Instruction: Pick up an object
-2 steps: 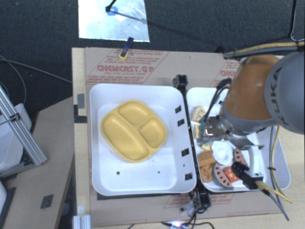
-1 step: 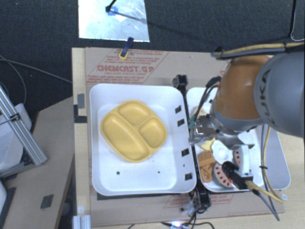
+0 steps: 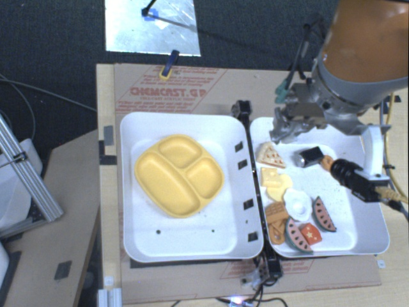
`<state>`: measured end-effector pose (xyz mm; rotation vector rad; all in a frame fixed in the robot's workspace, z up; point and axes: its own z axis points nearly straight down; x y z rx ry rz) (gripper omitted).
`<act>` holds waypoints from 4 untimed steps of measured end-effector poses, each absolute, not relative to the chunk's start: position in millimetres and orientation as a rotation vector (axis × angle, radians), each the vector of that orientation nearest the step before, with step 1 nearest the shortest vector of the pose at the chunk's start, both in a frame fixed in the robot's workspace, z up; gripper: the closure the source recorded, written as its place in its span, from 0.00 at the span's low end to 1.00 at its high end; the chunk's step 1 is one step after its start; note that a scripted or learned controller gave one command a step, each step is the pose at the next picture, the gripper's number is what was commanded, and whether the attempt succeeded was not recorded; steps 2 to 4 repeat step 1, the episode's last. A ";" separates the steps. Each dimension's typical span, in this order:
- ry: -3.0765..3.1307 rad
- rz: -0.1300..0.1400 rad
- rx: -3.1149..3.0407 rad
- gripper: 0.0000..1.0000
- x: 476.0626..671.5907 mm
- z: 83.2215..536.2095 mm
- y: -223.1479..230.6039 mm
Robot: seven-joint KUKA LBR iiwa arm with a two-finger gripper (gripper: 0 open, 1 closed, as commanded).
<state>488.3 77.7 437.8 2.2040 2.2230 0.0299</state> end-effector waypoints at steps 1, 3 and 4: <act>2.231 0.008 2.206 1.00 487.8 440.2 76.4; 2.231 0.008 2.206 1.00 487.8 440.2 76.4; 2.231 0.008 2.206 1.00 487.8 440.2 76.4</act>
